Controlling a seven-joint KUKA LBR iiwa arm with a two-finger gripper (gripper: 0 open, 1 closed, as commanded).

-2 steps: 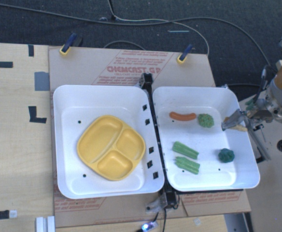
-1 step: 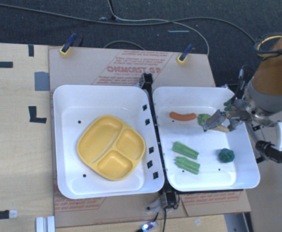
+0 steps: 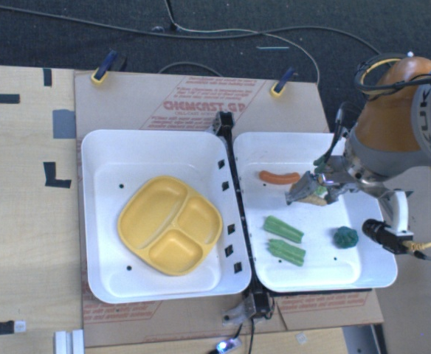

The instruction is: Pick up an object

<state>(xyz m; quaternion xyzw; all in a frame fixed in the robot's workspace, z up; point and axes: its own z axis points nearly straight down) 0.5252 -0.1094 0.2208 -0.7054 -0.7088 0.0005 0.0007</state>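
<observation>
The arm [image 3: 392, 124] reaches in, gripper [image 3: 313, 190] low over the right bin [image 3: 304, 275].

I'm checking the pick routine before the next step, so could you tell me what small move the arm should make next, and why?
Probably a short lift straight up to test the grasp. The gripper is low in the right bin, with something small and yellowish at its tips, though a firm hold isn't clear. The orange sausage lies just beside it, so rising vertically should avoid nudging it.
</observation>
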